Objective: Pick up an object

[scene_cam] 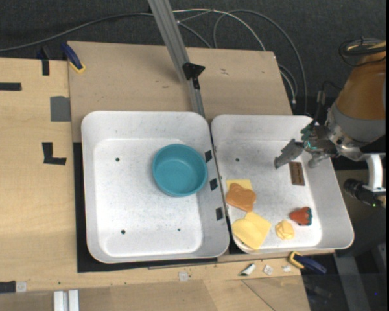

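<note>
We see the left bin (104,193) carrying a blue bowl (179,169), the right bin (259,131) carrying a yellow wedge (251,229), an orange toast-like piece (240,197), a brown bar (297,173), a red-and-dark piece (301,216) and a small yellow lump (284,229). The gripper (301,153) hangs over the right bin's upper right, fingers splayed apart with nothing between them, just above the brown bar. We judge that bar the nearest target, so we'd line the fingers across its narrow width, drop straight down, and close only once they straddle it.
</note>
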Tool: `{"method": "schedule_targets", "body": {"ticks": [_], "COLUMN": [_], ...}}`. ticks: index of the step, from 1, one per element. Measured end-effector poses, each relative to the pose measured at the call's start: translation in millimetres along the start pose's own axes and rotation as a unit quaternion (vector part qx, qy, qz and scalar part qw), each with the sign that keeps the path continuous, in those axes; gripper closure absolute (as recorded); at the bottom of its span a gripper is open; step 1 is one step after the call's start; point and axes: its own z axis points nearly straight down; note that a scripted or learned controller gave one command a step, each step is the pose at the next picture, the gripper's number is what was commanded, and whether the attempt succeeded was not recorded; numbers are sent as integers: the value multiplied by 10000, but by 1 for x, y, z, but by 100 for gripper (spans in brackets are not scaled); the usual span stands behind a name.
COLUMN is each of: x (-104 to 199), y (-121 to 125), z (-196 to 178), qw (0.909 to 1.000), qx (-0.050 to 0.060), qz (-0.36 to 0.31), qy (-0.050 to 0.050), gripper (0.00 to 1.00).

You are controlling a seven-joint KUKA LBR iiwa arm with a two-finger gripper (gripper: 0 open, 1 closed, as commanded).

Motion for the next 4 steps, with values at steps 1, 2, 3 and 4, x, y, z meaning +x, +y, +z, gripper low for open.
{"method": "schedule_targets", "body": {"ticks": [1, 2, 3, 4], "x": [0, 1, 11, 11], "y": [0, -3, -8, -7], "z": [0, 43, 103, 122], "qw": [10000, 10000, 10000, 10000], "qx": [-1, 21, 34, -9], "qz": [2, 5, 3, 9], "qy": [1, 0, 6, -6], "gripper": [0, 0, 0, 0]}}
